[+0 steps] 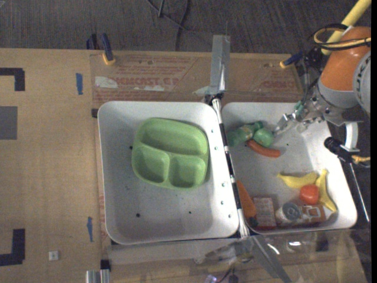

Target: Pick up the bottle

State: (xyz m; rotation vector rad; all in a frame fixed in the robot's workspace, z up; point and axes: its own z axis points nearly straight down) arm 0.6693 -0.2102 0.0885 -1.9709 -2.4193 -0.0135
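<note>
Your bottle (pixel 301 213) lies on its side at five o'clock in the right bin (pixel 347 217), touching the banana (pixel 306 181). The gripper (pixel 281 124) hovers near one o'clock by the green vegetable (pixel 263 137); its grip state can't be told. Swing toward five o'clock, descending across the bottle's narrow width.

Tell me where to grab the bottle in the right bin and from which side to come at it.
Grip the bottle across its body, coming from above. It lies on its side along the right bin's near wall, cap end toward the carton, so its long flanks are the likeliest places to close on. The banana crowds its far side, so expect tight clearance there.
</note>
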